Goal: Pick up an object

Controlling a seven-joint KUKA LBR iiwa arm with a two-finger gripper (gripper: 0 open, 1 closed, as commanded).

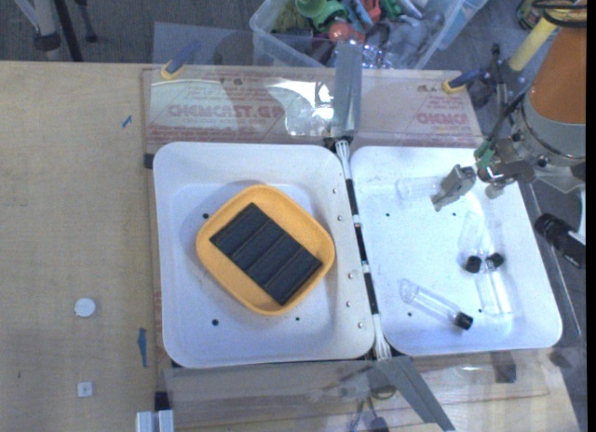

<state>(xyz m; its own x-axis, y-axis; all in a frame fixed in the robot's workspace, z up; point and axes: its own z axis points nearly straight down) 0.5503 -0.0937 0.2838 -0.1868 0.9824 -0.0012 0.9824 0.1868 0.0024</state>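
Note:
A yellow rounded tray with a black ribbed panel (265,249) lies in the middle of the left bin (177,328). In the right bin (531,328), a clear tube with a black cap (434,305) lies near the front. Two more clear black-capped tubes (487,276) lie to its right. My gripper (455,185) hangs over the upper part of the right bin, above and apart from the tubes, with nothing seen in it. A faint clear tube (410,187) lies just left of it.
A clear tub of colourful toys (363,2) stands behind the bins. A transparent sheet (242,109) covers the bench just beyond them. A metal divider (358,235) runs between the bins. The arm's orange band (568,72) and cables fill the upper right.

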